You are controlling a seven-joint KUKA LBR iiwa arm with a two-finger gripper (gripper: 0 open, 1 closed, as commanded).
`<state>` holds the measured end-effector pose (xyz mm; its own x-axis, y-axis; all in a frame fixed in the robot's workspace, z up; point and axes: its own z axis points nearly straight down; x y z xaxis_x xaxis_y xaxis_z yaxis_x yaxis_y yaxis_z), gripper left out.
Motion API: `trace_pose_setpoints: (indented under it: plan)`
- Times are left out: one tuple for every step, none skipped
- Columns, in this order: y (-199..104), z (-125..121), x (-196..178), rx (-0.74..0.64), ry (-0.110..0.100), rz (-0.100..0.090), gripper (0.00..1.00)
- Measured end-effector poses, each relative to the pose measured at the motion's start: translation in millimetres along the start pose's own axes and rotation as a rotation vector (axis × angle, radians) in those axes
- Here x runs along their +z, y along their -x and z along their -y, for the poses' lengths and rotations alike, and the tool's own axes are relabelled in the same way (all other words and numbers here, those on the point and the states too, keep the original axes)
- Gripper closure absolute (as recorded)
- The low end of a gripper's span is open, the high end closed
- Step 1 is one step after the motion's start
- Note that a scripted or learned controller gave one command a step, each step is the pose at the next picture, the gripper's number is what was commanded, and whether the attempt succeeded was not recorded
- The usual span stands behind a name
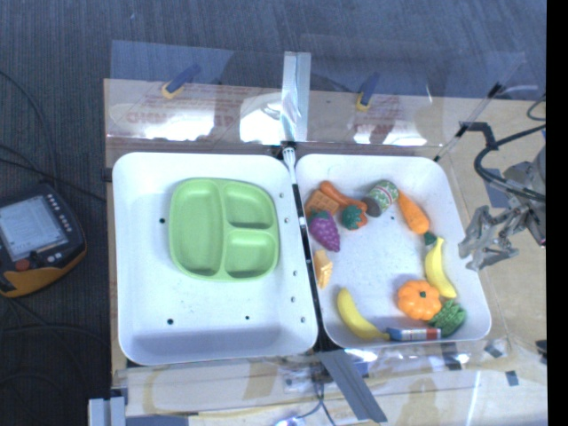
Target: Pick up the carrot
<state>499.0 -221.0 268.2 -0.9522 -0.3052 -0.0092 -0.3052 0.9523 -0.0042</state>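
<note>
While my jaws (486, 238) are hanging outside the right bin (461, 202), just past its right wall and over the bench (515, 327), they are looking spread open with nothing between them. I am sitting at the right edge, arm reaching in from there. The carrot (412, 212) is lying in the right bin near its upper right corner, tilted, green tip pointing down toward a banana (439, 272) beside the right wall. Just left of the carrot, a round green-and-white piece (383, 193) is resting, and further left an orange-and-green vegetable (342, 204) is lying next to purple grapes (324, 231) by the left wall. A small orange piece (323, 268) is sitting below the grapes. Along the bin's lower edge, a second banana (357, 317), a small pumpkin (418, 299), broccoli (451, 316) and a marker-like stick (412, 334) are lying close together. The left bin (151, 327) is holding a green divided tray (222, 229). A handheld controller (37, 233) is lying on the floor at far left. My jaws are well apart from the carrot, not touching anything.
</note>
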Motion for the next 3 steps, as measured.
trace_pose_setpoints:
  plan:
    - [1, 0, -9, 0.001, -0.001, 0.003, 1.00]
    - [3, 0, -19, 0.003, -0.002, 0.006, 1.00]
    - [4, 0, -28, 0.005, -0.003, 0.009, 1.00]
